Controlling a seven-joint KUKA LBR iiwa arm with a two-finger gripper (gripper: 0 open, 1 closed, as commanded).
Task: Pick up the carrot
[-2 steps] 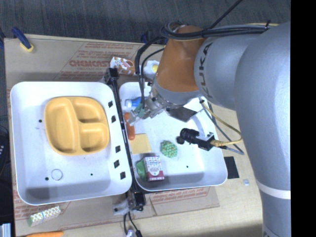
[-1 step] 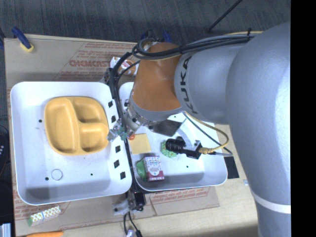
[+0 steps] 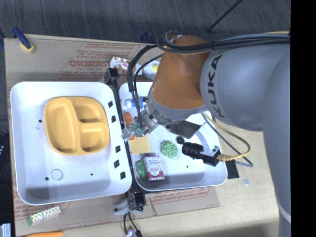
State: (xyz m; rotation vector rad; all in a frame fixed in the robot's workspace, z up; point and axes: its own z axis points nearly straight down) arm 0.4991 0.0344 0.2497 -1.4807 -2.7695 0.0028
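The carrot (image 3: 128,117) shows as a small orange piece at the left edge of the right bin (image 3: 212,179), close to the wall between the bins. The arm's orange band and grey wrist hang over the middle of that bin and hide much of its floor. My gripper (image 3: 134,129) reaches down just right of and slightly below the carrot, very near it. Whether it touches the carrot I cannot tell.
A yellow divided plate (image 3: 76,124) lies in the left bin (image 3: 24,147). The right bin also holds a yellow block (image 3: 140,145), a green bumpy ball (image 3: 169,148), a red and green box (image 3: 150,168) and a blue item (image 3: 130,104). Cables (image 3: 232,154) trail to the right.
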